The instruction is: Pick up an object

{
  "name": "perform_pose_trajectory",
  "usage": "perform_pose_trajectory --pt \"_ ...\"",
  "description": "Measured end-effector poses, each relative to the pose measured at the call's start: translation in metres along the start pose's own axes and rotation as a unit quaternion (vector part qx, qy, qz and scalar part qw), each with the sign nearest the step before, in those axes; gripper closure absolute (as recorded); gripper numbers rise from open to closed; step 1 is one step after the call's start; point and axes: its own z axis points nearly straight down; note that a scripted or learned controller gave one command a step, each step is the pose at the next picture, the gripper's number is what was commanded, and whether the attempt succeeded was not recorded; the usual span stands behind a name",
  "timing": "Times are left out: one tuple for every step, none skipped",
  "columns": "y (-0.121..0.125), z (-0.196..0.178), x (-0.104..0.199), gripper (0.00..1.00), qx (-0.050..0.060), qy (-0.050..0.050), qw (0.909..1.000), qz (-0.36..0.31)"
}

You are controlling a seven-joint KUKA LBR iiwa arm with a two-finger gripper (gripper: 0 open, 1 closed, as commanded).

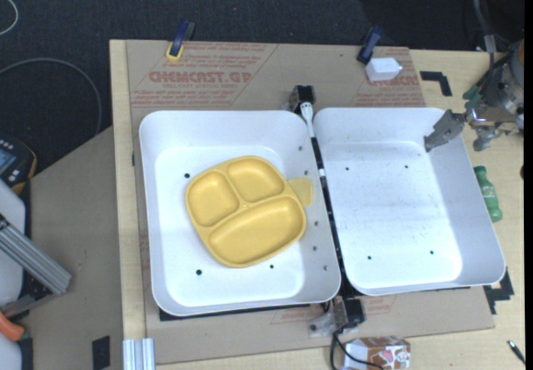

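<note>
Yellow tray (246,210) lies in left bin (158,193), well apart from pincer (460,132), apart.

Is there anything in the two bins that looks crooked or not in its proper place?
Only slightly: the yellow divided plate lies rotated in the left bin, not square to its walls. It appears whole, with nothing spilled. The gripper sits over the right bin's far corner.

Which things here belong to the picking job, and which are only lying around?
Job:
yellow divided plate in the left bin
claw over the right bin

Lying about:
white block
green object
two clamps
</note>
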Motion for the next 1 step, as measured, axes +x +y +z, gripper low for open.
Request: perform_pose_trajectory --pt "-0.0706 -0.1944 0.0478 0.0 -0.01 -0.001 0.9999 -0.002"
